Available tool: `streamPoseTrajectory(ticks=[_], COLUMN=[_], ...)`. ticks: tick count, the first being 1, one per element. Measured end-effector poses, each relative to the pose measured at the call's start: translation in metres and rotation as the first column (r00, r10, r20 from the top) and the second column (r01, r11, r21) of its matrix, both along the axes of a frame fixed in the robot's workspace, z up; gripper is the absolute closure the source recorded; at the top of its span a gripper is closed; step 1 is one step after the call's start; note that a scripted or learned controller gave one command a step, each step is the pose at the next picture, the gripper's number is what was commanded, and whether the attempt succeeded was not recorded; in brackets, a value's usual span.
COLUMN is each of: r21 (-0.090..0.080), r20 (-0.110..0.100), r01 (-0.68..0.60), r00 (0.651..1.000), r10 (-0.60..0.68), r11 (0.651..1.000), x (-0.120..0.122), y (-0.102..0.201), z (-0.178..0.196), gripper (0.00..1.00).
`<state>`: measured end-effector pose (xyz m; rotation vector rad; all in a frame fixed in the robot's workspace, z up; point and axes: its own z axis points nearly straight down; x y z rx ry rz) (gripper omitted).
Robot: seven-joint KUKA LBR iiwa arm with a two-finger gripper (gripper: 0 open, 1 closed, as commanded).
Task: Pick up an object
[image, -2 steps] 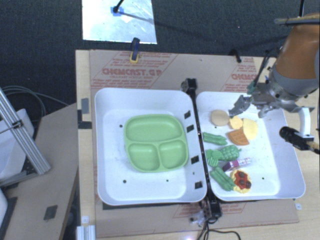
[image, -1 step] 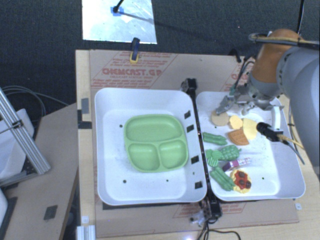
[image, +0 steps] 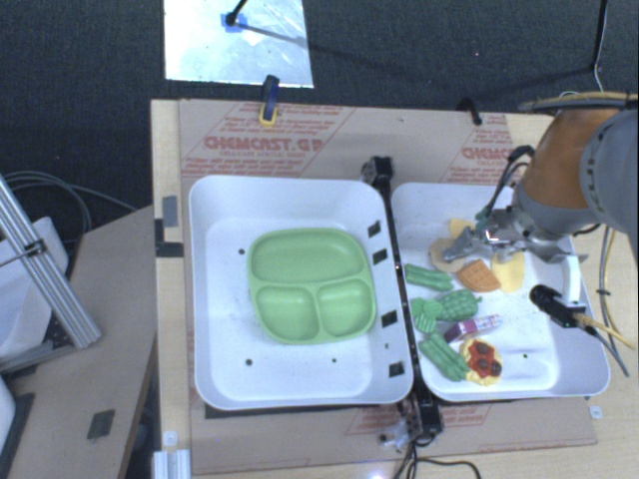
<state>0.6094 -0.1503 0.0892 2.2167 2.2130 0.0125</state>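
Camera view shows you the gripper (image: 469, 247) low in the right bin (image: 579, 362), near its far left part, over a small heap of toy food. Whether the gripper is open or shut you cannot tell, and nothing can be seen held in it. Just beside its tip lie a tan piece (image: 446, 254), an orange cracker (image: 478, 275) and a yellow piece (image: 509, 272). Nearer the front edge you see green pods (image: 429, 278), a purple stick (image: 477, 324) and a red and yellow item (image: 483, 360). The pods lie with their long axis across the bin. The right half of this bin gives open room. The left bin (image: 215, 367) holds a green tray (image: 305, 257).
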Motion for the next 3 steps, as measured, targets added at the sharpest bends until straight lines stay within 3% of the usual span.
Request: streamPoseTrajectory(ticks=[1,2,3], r21=[-0.003,-0.001,0.000], r20=[0.008,-0.004,0.009], r01=[-0.010,-0.005,-0.011], r00=[1.000,1.000,1.000], r10=[0.010,0.005,0.011], r11=[1.000,1.000,1.000], x=[0.046,-0.043,-0.052], y=[0.020,0.029,0.078], z=[0.140,0.015,0.250], gripper=[0.00,0.00,0.00])
